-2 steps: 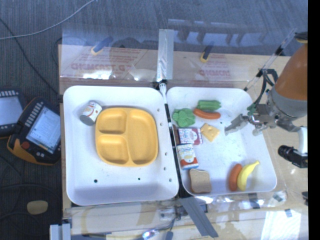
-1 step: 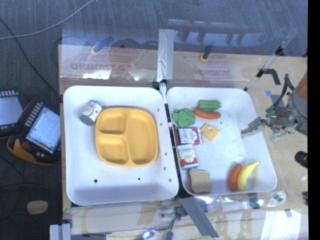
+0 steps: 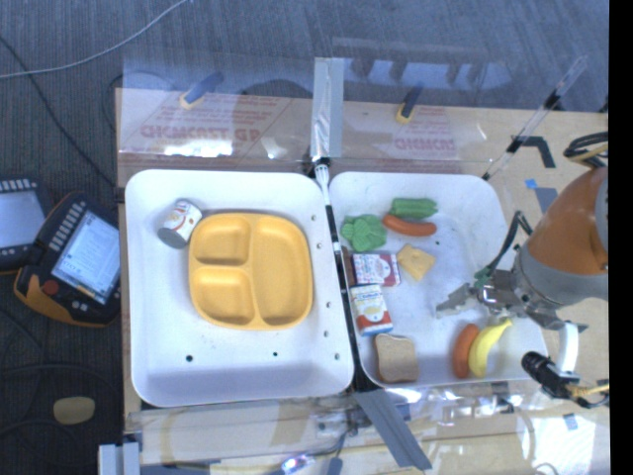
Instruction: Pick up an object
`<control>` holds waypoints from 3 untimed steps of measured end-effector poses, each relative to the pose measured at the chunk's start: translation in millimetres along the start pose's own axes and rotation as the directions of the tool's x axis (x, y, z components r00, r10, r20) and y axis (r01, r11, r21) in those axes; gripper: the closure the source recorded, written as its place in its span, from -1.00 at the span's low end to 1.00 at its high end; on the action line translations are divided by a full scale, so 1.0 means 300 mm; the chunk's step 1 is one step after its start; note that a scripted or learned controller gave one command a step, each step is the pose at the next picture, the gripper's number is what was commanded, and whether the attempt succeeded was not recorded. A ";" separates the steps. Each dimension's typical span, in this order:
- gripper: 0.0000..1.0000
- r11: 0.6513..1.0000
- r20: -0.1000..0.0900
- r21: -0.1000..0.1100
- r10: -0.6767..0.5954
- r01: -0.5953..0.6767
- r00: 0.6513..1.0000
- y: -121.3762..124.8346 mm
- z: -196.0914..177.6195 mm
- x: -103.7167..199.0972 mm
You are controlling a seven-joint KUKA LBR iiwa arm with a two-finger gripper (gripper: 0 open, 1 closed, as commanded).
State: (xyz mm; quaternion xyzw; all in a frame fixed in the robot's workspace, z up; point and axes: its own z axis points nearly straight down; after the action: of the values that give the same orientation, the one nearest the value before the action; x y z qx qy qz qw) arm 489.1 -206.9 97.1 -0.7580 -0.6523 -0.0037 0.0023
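Note:
My gripper (image 3: 492, 307) hangs over the right side of the right bin (image 3: 450, 188), fingers spread open and nothing between them. Just below it lie a yellow banana (image 3: 489, 347) and an orange piece (image 3: 463, 351), side by side at the bin's front right. Further left in this bin are a yellow cheese wedge (image 3: 416, 262), two small red-and-white cartons (image 3: 374, 268) (image 3: 371, 310), a bread slice (image 3: 397, 358), a green leafy piece (image 3: 364, 233), a green pod (image 3: 412, 207) and a red-orange sausage (image 3: 409, 227).
The left bin (image 3: 148, 354) holds a yellow divided plate (image 3: 250, 269) and a small can (image 3: 179, 223) on its side at the plate's upper-left corner. A raised divider (image 3: 336, 265) separates the two bins. A handheld pendant (image 3: 69, 260) lies off the bench at left.

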 end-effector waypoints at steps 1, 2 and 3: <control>-1.00 1.000 0.013 -0.017 0.011 -0.011 1.000 -0.034 0.021 0.223; -1.00 0.995 0.008 0.004 -0.100 0.100 0.995 -0.034 -0.115 0.187; -1.00 1.000 -0.002 0.000 -0.005 0.005 1.000 -0.009 0.023 0.023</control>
State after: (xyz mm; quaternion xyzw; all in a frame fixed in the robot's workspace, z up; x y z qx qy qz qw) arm 487.4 -199.6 90.3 -0.7563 -0.6542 -0.0046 0.0029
